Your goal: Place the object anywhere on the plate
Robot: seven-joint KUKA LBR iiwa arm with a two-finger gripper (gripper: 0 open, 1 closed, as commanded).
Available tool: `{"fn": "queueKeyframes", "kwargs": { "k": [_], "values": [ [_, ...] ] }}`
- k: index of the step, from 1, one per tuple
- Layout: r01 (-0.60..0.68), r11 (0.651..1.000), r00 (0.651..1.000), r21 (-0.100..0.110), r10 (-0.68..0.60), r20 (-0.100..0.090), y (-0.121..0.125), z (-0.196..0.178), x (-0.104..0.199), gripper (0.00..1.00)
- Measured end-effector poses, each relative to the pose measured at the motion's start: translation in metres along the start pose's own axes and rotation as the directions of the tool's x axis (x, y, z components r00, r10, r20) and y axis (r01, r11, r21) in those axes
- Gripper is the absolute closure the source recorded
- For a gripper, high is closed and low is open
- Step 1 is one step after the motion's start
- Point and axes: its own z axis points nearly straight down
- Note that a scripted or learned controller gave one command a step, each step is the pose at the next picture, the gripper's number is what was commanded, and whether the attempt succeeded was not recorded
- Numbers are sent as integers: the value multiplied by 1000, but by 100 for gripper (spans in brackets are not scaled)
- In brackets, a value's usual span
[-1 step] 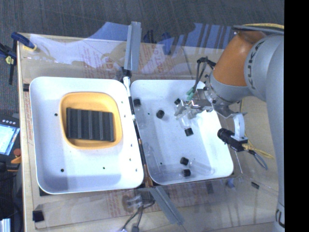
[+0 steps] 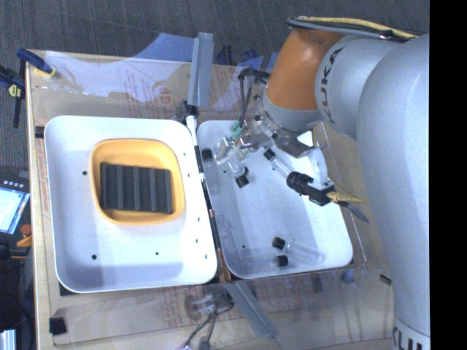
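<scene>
A dark grey ribbed block [image 2: 137, 187] lies flat in the middle of the yellow plate [image 2: 135, 150], which sits in the left white bin [image 2: 66, 195]. My gripper [image 2: 230, 156] hangs over the far left corner of the right bin [image 2: 321, 232], apart from the plate and the block. Nothing shows in its grasp. The grey arm with its orange band [image 2: 299, 71] covers the right bin's far right part.
Small black bits [image 2: 279, 243] lie near the front of the right bin, and another [image 2: 241, 180] sits just below the gripper. A raised divider [image 2: 204, 195] separates the two bins. A black cable fitting [image 2: 306, 184] juts from the wrist.
</scene>
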Motion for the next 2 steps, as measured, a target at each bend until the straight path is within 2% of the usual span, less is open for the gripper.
{"fn": "queueKeyframes", "kwargs": {
  "k": [1, 2],
  "values": [
    [94, 996, 996, 4, -94, -2, 10, -2, 59, 100],
    [94, 996, 996, 4, -94, -2, 10, -2, 58, 0]
  ]
}}
